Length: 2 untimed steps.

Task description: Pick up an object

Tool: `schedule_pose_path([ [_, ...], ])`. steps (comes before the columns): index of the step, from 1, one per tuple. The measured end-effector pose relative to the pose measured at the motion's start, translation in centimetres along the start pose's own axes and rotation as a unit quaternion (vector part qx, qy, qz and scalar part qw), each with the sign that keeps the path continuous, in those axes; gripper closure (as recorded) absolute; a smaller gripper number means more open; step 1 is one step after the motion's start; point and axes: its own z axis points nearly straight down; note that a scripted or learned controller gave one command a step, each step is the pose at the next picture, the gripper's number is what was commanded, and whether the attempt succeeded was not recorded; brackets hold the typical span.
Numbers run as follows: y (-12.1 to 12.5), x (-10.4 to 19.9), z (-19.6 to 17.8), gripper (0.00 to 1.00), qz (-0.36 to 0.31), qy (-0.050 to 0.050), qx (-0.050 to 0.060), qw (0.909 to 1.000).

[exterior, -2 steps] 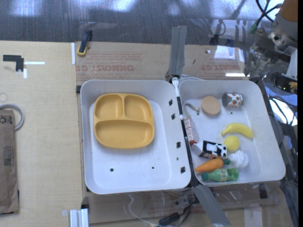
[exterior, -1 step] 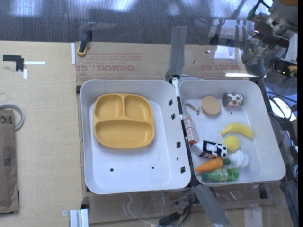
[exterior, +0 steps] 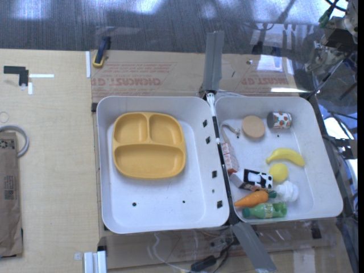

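Wooden counter [exterior: 51,95], two white bins side by side. Right bin [exterior: 307,110] holding clutter: banana [exterior: 286,156], yellow ball [exterior: 278,172] just below it, round tan disc [exterior: 253,126], small patterned cup [exterior: 280,119] on its side, carrot [exterior: 251,198], green bottle [exterior: 265,210], white lump [exterior: 286,191], black-white cow toy [exterior: 257,178]. Left bin [exterior: 153,209] carrying yellow divided plate [exterior: 149,144]. Tool state: cannot tell.

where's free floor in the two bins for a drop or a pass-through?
Left bin: bare floor below and right of the yellow plate. Right bin: open strip right of the banana, small gap above the round disc. Crowded: lower middle around carrot and green bottle.
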Motion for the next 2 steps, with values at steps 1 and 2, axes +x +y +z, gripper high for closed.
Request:
schedule_pose_path([
  [1,1.1,-3.4,0.1,1.00,-0.071,0.000,-0.001,0.9975],
  [2,2.1,-7.1,1.7,1.00,-0.173,0.000,-0.001,0.9849],
])
